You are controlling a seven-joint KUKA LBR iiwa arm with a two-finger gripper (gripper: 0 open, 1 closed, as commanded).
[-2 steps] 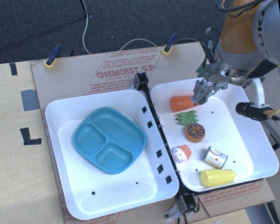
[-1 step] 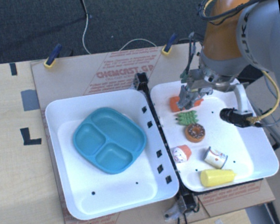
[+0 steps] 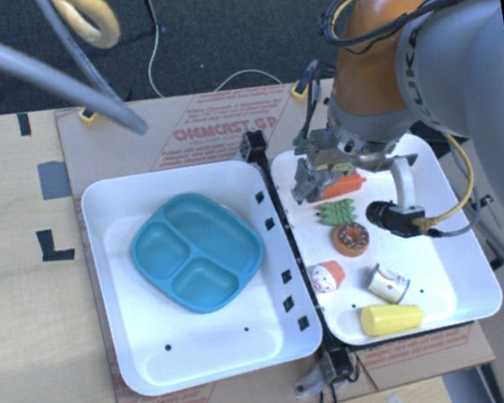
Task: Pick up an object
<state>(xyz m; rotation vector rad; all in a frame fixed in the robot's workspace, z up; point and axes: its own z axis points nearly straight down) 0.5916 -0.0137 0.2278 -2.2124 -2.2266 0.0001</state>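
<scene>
Camera view, fixed above the bench: two shallow white bins sit side by side on a cardboard sheet. Left bin contains one item, a blue divided plate with three compartments, lying flat near the bin centre.

Right bin contains the candidate objects. A toy carrot, orange with a green end, lies in the upper part of the bin, just beside the gripper. A green ridged piece lies directly below the carrot. A round brown donut-like piece sits just below the green piece. An orange-and-white piece lies near the divider between the bins. A small white can lies tilted toward the lower part of the bin. A yellow piece rests near the lower rim.

Arm: grey, with its orange band above the wrist, reaching in from the right over the upper part of the right bin. Gripper is positioned low at the upper left of the right bin, next to the carrot's left end. Finger state: cannot be determined; the wrist body covers the fingertips. No object is visibly between them.
</scene>
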